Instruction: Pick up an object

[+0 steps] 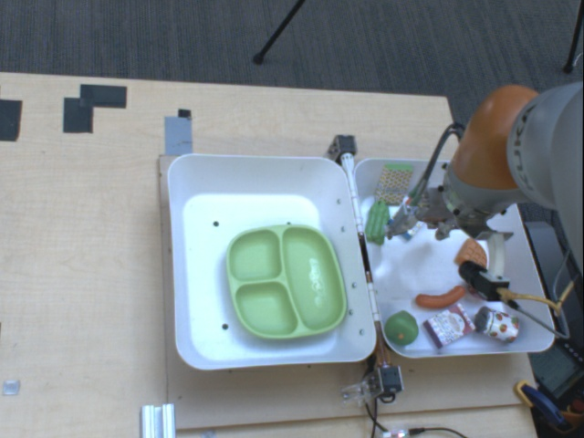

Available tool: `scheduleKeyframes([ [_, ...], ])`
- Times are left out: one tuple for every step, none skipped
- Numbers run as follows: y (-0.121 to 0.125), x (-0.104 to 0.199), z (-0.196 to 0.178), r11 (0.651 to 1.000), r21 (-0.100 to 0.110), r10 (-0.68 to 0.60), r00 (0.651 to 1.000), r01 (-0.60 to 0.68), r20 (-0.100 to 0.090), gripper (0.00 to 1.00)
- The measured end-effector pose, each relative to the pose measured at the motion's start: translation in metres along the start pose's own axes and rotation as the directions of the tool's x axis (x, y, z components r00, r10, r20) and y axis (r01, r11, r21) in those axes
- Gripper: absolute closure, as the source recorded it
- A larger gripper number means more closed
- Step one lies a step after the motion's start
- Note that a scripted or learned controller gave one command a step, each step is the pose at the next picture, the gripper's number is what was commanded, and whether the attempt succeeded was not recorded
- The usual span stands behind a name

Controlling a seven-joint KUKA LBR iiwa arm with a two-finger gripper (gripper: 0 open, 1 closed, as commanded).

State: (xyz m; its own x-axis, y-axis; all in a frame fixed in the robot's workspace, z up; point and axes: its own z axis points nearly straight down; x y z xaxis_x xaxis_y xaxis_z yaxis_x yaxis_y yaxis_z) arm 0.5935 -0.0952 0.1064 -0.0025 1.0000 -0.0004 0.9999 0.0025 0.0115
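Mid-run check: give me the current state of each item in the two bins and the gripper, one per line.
green divided plate: flat in the left bin, compartments bare
green pepper-like piece: at right bin's left wall, gripper beside it
green ball: resting, untouched
red sausage: lying flat
small packet: lying flat

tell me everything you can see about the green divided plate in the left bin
The green plate is pale green, looks like smooth plastic, with rounded corners and a raised rim. Ridges split it into three compartments: two smaller ones on the left and one long one on the right, all bare. It lies flat and right way up on the floor of the left bin, turned a little askew, toward the bin's lower right. It touches nothing but the bin.
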Motion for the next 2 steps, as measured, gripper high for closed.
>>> scheduleKeyframes([
  [-0.08,-0.004,0.013,1.0,0.011,0.001,1.0,-0.001,-0.001,0.0],
  [-0.106,-0.057,-0.026,1.0,0.008,0.002,1.0,-0.002,0.001,0.0],
])
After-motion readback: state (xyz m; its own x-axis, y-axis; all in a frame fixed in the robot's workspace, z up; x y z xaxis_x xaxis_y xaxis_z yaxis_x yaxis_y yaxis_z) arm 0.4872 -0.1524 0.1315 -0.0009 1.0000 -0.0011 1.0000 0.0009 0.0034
